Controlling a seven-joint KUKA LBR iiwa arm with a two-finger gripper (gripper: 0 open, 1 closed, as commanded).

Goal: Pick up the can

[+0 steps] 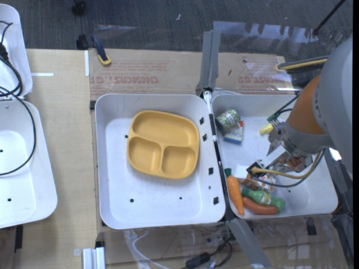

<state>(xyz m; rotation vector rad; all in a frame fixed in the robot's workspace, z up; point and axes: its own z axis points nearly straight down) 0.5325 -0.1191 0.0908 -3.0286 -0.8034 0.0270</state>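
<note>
Cardboard-topped bench, two white bins side by side, arm low over the right-hand one.

Standing here, I see the can lying on its side at the back left corner of the right bin, resting against a small blue and white box and close to the wall between the bins. The gripper hangs well apart from it, nearer the bin's front, above a clutter of a carrot, a green bottle and what looks like a sausage; how far it is parted I cannot tell, and nothing shows in its grasp. The left bin holds a yellow divided plate. My worry is that a descent from here would catch the clutter rather than the can, and that the can, being round and lying down, may roll against the wall or the box when touched.
</note>
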